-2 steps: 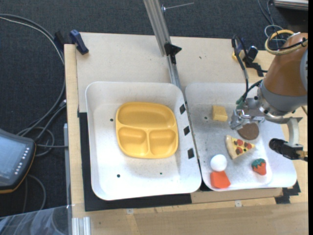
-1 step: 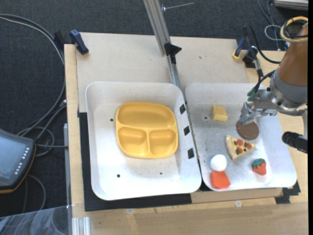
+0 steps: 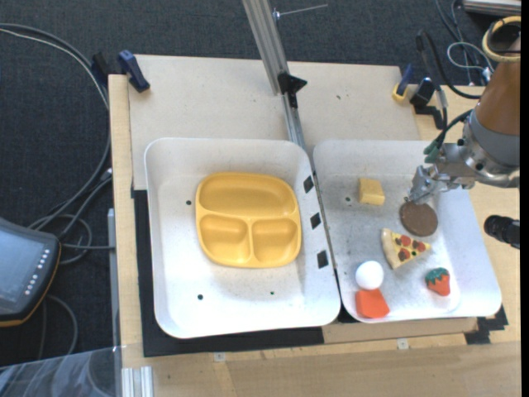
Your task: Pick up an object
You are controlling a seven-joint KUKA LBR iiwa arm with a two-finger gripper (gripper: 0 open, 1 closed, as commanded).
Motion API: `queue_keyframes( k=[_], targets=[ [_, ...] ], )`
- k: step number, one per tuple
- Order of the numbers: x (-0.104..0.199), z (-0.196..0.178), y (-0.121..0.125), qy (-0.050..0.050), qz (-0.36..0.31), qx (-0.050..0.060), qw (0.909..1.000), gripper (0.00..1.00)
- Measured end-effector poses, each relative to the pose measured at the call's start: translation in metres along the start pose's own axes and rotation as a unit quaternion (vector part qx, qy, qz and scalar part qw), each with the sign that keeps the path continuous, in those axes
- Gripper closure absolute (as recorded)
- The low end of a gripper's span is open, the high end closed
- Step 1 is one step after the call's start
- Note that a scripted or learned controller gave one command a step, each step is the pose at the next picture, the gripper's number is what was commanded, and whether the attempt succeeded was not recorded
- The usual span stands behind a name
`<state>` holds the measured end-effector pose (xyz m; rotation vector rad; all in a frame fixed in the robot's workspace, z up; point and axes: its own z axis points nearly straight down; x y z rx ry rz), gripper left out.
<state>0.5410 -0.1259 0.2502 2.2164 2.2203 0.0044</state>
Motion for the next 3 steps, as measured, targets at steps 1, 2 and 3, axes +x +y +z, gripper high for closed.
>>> queue_keyframes(
  k=[1, 2, 3],
  targets=[
    [0.057, -0.008, 0.001, 0.002, -0.003, 0.001, 1.0000, 1.00],
    [0.119, -0.007, -0.007, 0.003, -0.003, 0.004, 1.0000, 1.00],
    [0.177, -0.011, -0.005, 0.002, -0.003, 0.002, 1.0000, 1.00]
  ],
)
